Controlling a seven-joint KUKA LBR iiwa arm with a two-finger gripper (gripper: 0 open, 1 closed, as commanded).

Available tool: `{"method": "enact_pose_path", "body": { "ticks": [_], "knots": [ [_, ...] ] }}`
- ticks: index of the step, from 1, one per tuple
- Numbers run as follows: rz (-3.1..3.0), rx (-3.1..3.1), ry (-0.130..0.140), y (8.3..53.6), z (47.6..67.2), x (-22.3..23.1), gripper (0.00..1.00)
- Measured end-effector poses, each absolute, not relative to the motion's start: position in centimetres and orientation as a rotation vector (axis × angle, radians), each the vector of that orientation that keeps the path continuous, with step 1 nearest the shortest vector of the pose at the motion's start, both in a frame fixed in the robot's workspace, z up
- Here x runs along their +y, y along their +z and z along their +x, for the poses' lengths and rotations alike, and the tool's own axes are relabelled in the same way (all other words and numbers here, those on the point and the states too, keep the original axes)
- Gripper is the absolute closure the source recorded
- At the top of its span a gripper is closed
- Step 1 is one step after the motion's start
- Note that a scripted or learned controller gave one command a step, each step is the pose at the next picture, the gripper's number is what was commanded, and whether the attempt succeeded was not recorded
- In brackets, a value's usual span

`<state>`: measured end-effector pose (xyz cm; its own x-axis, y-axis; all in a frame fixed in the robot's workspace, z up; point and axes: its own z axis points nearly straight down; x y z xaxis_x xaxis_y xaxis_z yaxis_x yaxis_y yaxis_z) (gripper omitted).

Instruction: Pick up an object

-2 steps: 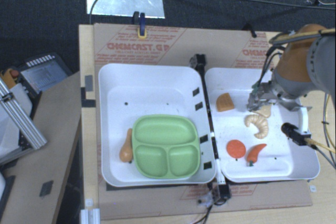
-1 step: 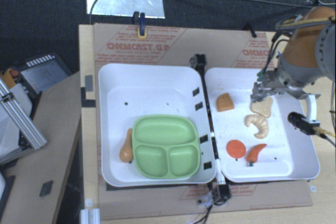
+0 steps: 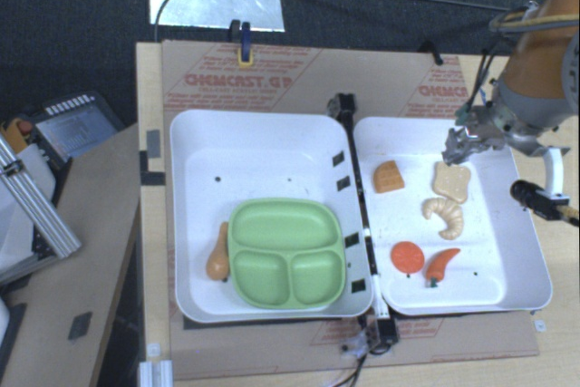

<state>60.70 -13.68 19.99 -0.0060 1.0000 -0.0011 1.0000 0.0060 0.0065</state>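
Note:
The right bin point(image 3: 517, 249) holds several toy foods: an orange cracker-like piece point(image 3: 389, 178), a pale bread slice point(image 3: 452, 183), a cream croissant point(image 3: 444, 216), a red tomato point(image 3: 407, 256) and an orange-red pepper point(image 3: 441, 265). My gripper point(image 3: 457, 147) hangs at the end of the grey and orange arm, just above the far edge of the bread slice. Nothing shows between its fingers.
The left bin point(image 3: 254, 140) holds a green three-compartment tray point(image 3: 286, 251) and a tan pear-shaped toy point(image 3: 218, 254) beside its left edge. A black divider clip point(image 3: 345, 107) sits where the bins meet. Cables run across the back of the bench.

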Motion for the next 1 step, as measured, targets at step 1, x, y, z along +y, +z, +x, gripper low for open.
{"method": "enact_pose_path", "body": {
  "ticks": [1],
  "knots": [
    [2.211, 2.224, 0.006, 24.85, 60.86, -13.71, 1.00]
  ]
}}
